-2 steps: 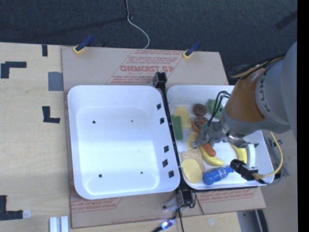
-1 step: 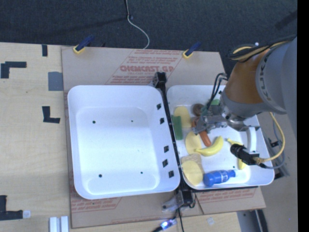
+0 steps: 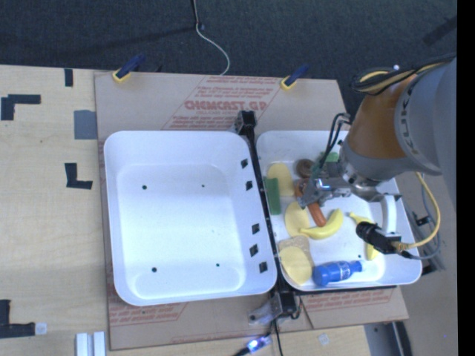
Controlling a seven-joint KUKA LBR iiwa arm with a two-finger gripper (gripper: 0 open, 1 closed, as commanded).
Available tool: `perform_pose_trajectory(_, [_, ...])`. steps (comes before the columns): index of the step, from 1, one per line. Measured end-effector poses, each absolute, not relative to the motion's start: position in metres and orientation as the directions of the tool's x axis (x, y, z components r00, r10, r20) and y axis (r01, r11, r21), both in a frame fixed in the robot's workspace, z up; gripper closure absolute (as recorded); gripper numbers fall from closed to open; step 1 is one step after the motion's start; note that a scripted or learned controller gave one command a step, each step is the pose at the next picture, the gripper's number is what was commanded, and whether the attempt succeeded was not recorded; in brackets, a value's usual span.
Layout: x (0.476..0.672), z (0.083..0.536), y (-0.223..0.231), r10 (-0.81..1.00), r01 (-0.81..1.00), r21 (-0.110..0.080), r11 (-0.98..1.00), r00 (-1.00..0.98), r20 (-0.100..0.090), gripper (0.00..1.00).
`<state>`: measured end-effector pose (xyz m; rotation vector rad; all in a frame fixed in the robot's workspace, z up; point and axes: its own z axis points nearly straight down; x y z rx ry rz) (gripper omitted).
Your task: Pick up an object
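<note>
the orange piece (image 3: 317,213) lies mid right bin (image 3: 404,277), touching the yellow banana (image 3: 324,228). the gripper (image 3: 315,189) is down just above it; whether it is clenched i cannot tell. nothing looks lifted yet.

Two bins sit side by side on a board (image 3: 223,99) on the desk (image 3: 44,199): the left bin (image 3: 126,154) at frame centre, the right bin (image 3: 404,273) right of it. In the right bin, a banana (image 3: 324,228) lies mid-bin, a bottle (image 3: 335,271) below it near the lower rim, a sponge (image 3: 273,196) by the dividing wall (left side). The tool (image 3: 318,185) hangs just above the banana.
</note>
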<state>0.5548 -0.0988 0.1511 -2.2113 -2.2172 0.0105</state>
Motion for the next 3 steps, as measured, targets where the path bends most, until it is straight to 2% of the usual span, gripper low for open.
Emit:
perform_pose_trajectory(1, [0.559,0.183,-0.043,1.0,1.0,-0.003,0.007,-0.007,0.002,1.0])
perform_pose_trajectory(2, [0.54,0.181,-0.043,1.0,1.0,-0.008,0.0,0.0,0.0,1.0])
perform_pose_trajectory(3, [0.518,0.239,-0.046,1.0,1.0,-0.002,0.001,-0.001,0.0,1.0])
